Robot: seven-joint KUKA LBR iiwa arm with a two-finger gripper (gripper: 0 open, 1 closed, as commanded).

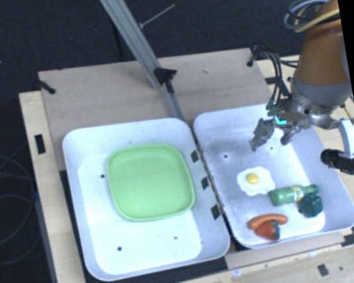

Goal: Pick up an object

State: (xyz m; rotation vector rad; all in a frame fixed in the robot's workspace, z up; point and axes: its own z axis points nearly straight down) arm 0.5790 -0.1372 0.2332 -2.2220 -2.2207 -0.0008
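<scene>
Over the right bin (312,148), the gripper (271,134) is seen spread and empty; it should be centred above the fried egg (255,180) before descent.

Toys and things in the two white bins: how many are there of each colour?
Green: 3, the plate, the bottle and the dark green toy
White and yellow: 1, the fried egg
Red and orange: 1, the toy at the near edge
Total: 5
</scene>
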